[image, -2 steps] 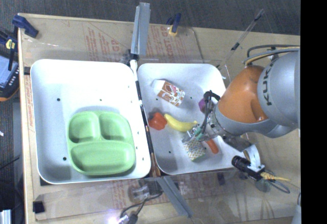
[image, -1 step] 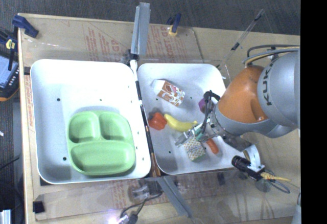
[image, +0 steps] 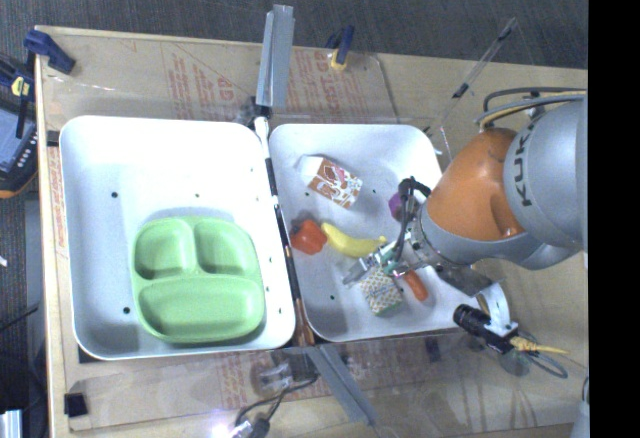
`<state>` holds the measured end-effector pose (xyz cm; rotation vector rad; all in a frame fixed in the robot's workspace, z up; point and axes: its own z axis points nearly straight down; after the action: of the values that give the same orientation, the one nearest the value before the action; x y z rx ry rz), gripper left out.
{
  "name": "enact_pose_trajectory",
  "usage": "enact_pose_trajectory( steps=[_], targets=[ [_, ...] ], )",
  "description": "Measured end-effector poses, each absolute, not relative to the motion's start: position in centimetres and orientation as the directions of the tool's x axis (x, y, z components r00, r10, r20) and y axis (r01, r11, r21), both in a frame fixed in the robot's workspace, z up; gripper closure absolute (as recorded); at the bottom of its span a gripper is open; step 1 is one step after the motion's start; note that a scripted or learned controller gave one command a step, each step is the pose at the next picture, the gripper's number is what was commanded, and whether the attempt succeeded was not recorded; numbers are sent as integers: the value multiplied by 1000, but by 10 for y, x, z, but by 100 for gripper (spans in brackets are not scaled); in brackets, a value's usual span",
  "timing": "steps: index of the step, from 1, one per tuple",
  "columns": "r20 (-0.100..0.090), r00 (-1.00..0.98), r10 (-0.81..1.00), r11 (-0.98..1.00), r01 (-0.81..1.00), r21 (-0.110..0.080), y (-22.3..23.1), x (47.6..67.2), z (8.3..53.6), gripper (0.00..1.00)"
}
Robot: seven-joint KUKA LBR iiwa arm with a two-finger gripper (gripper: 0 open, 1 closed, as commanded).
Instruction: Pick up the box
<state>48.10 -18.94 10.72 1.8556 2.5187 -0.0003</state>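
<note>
The box (image: 332,181) is small and white with a brown and red print. It lies flat in the upper left part of the right bin (image: 350,138). My gripper (image: 372,269) hangs low over the lower middle of that bin, well below and to the right of the box. It sits just beside a yellow banana (image: 352,241) and above a small patterned packet (image: 381,294). Nothing of the box is near it.
A red toy (image: 309,237) lies left of the banana, and an orange-red piece (image: 416,287) sits by the packet. A purple item (image: 405,196) shows near the arm's wrist. The left bin (image: 90,156) holds a green divided tray (image: 197,278).
</note>
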Motion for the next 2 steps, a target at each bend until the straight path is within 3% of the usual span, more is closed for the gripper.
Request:
enact_pose_trajectory(
  steps=[2],
  targets=[
    [-7, -204, 979, 205, 979, 9, -183, 480, 97, 0]
  ],
)
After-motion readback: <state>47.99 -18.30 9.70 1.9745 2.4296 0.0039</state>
